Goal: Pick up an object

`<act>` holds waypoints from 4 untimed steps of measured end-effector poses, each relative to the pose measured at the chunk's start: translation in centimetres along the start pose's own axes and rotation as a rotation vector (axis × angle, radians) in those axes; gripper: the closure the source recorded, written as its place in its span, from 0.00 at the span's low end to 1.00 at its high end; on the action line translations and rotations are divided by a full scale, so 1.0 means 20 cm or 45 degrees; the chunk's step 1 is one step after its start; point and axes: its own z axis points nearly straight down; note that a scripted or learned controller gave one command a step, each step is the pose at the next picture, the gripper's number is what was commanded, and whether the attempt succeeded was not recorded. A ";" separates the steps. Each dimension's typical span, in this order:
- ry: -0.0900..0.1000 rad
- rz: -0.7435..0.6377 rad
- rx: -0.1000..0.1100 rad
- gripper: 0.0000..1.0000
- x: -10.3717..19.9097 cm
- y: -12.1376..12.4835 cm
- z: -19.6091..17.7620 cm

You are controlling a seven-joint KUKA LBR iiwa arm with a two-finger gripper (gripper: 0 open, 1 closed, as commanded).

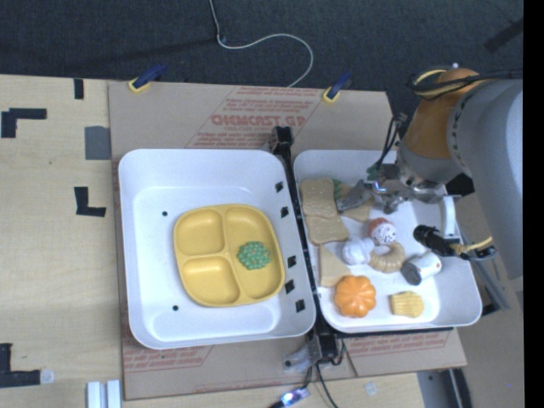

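Nearest the camera: the grey arm [493,143] with its orange band, coming in at the right of the frame.
Pincer: the pincer [382,195] hangs low over the upper part of the right bin [463,308]; from this angle I cannot tell whether it is open or closed, and nothing is visibly held.
Things to pick: all lie in the right bin, at lower right of centre. An orange pumpkin [354,296] sits near the bottom, a yellow block [406,304] beside it, a white and red ball [382,231] just below the pincer, and flat tan slices [319,211] along the bin's left side.
Left bin: the left bin [144,228] carries a yellow divided plate [212,257] with a green lump [252,255] in one compartment.
Doing it well: my judgement is that the pile is crowded, so aim at a thing with free sides, such as the pumpkin, and come straight down.
Risk: flat slices probably slip; neighbours may get nudged.
Tabletop: cardboard [246,117] lies under both bins.
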 end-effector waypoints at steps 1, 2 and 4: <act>-0.002 0.000 -0.007 0.00 0.00 0.00 -0.02; -0.001 -0.001 -0.010 1.00 0.00 0.01 -0.07; -0.001 0.000 -0.011 1.00 -0.03 0.01 -0.60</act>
